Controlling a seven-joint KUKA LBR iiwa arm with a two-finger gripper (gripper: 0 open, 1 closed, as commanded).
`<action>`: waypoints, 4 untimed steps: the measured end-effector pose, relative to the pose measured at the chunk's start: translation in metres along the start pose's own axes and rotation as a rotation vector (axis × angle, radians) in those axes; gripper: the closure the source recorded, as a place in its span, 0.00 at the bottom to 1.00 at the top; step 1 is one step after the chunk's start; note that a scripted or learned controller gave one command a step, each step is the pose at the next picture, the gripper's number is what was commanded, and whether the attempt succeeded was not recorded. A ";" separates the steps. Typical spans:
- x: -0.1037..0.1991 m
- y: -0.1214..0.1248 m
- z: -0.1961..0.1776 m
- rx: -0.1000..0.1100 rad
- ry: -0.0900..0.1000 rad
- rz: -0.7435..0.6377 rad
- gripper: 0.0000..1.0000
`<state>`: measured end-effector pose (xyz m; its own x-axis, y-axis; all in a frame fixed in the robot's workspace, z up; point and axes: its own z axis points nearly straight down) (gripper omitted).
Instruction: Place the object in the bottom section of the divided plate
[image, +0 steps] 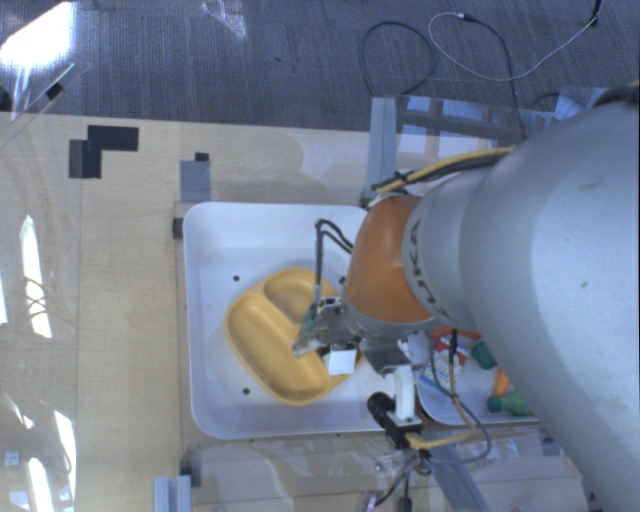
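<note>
A: We look down on the wooden worktop (120, 330) and we see the left white bin (215, 400). In it lies a yellow divided plate (262, 340), with a small section at its upper side and larger sections toward the bottom and left.

B: Yes, and the grey arm (540, 260) comes in from the right and covers much of the view. Its orange band (385, 265) sits just above the right edge of the plate.

A: Where do we see the hand (318, 335)?

B: It is under the wrist, over the right side of the plate, near the line between the sections. It is mostly covered by the arm, so we cannot tell if it is apart or together, and we cannot tell if anything is between it.

A: And the object of the task?

B: We cannot say which one it is. In the right bin (480, 425) we see a white round plate (440, 400), and beside it some small things: an orange piece (500, 381) and green pieces (506, 403). They are partly hidden by the arm.

A: Black cables (440, 50) lie on the dark floor (250, 60) above the worktop.
</note>
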<state>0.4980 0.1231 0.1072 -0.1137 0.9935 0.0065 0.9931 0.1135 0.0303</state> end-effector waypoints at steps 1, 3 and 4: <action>-0.004 0.010 0.006 -0.007 0.002 -0.061 0.00; 0.053 0.042 -0.058 0.020 -0.003 -0.177 1.00; -0.003 0.000 -0.104 0.024 -0.005 -0.096 1.00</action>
<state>0.4957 0.1190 0.2112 -0.2083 0.9781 -0.0001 0.9780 0.2083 0.0069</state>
